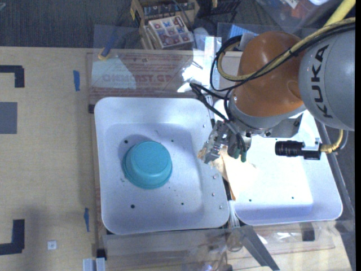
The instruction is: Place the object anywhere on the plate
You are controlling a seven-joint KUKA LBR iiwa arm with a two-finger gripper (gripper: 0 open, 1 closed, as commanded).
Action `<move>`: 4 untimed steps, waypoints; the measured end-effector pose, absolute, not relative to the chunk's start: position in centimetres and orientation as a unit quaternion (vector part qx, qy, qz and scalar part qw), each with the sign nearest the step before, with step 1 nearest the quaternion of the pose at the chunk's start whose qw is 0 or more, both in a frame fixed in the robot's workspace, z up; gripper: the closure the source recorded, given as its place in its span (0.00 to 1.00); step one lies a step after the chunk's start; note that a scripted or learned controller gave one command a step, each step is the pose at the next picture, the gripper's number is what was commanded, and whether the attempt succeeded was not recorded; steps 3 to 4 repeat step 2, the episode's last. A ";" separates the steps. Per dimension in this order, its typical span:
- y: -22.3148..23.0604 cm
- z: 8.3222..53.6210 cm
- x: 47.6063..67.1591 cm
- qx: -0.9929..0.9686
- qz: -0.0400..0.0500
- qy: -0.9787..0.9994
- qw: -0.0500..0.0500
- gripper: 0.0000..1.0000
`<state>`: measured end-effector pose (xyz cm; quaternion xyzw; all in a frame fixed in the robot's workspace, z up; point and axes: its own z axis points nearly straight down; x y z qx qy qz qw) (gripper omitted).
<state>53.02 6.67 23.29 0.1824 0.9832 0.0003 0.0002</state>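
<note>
A round teal-blue plate (148,164) lies in the left white bin (113,117), left of that bin's middle. My gripper (225,147) hangs below the orange wrist band (269,72), over the seam between the two bins and to the right of the plate. A small tan patch (227,167) shows just under the gripper at the seam; I cannot tell whether it is an object or the bench between the bins. The arm's bulk hides the upper left part of the right bin.
The right white bin (287,196) lies brightly lit under the arm. A black cylindrical part (293,149) sticks out beside the wrist. A clear plastic sheet (141,72) and boxes of clutter (166,24) lie behind the bins. Tan bench with black marks stretches left.
</note>
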 end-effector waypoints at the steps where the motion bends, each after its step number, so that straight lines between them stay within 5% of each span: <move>1: 11.7 22.9 53.4 0.002 0.001 1.000 0.003 1.00; 2: 11.6 22.9 53.4 0.002 0.001 1.000 0.003 0.00; 4: 11.6 22.9 53.4 0.002 0.001 1.000 0.003 0.00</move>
